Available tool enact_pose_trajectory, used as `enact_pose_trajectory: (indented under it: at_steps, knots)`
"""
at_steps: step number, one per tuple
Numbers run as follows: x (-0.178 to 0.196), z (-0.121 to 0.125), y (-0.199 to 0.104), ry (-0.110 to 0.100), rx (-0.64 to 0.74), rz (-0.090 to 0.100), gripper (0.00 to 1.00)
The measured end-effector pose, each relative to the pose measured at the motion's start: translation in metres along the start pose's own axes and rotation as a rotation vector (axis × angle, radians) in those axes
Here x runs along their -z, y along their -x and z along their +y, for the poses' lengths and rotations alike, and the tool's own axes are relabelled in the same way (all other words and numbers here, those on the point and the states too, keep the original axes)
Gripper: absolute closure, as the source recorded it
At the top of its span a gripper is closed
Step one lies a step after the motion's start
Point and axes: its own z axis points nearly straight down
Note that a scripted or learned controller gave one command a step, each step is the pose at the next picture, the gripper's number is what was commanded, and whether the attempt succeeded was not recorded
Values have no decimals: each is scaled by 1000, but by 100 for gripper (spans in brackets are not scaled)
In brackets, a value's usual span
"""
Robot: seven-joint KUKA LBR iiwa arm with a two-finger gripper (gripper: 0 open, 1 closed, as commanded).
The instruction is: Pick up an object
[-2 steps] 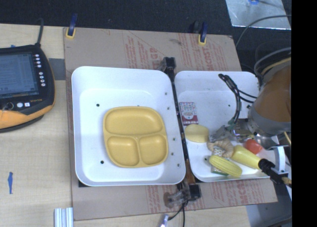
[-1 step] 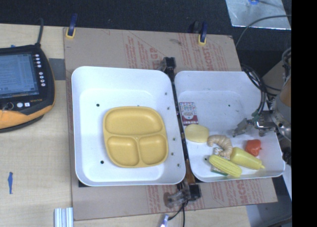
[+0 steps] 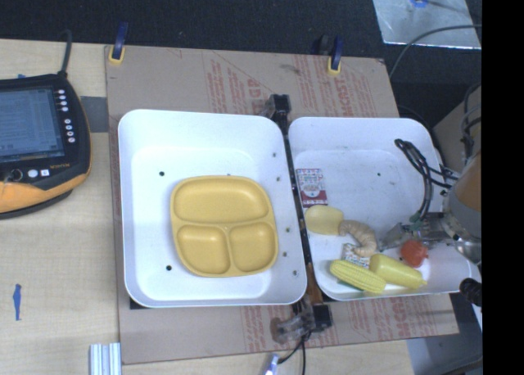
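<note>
a: where is my gripper (image 3: 413,230)?
b: low in the right bin (image 3: 368,140), just beside the red tomato (image 3: 414,253). near it lie the corn (image 3: 357,276) and a yellow piece (image 3: 397,271).
a: i cannot tell its state.

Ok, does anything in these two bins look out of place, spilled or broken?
Nothing stands out. The yellow divided plate sits flat in the left bin; the toy food, including the corn cob, lies bunched at the right bin's near edge.
</note>
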Motion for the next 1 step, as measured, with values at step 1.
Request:
enact_pose_trajectory:
  at_steps: [1]
  knots:
    - [11,0,1,0,3,-1,100]
